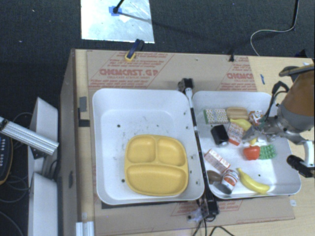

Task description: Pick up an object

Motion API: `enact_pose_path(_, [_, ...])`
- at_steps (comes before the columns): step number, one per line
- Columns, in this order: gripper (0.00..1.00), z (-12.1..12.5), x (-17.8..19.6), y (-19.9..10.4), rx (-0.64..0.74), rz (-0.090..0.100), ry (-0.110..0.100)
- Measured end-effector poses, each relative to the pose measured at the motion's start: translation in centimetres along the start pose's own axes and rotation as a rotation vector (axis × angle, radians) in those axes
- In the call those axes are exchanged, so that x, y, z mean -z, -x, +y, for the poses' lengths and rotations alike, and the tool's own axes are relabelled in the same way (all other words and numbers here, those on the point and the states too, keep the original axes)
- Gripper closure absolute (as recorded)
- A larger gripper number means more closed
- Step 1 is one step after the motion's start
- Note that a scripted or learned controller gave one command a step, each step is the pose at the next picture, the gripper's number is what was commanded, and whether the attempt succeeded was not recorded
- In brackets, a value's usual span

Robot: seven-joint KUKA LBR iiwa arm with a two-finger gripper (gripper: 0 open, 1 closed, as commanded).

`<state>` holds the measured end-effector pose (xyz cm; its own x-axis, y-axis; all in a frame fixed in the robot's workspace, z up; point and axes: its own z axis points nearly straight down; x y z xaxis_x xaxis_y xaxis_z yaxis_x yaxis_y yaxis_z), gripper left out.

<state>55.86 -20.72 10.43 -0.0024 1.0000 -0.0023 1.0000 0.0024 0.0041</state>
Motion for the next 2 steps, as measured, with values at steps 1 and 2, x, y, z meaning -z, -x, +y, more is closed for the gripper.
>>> enact_pose_path(1, [0.0,-3.2,-2.0,-4.3,0.0,0.003,-0.004])
enact_pose_path(2, [1.0,-2.9,-0.8,-4.2,0.002,0.001,0.004])
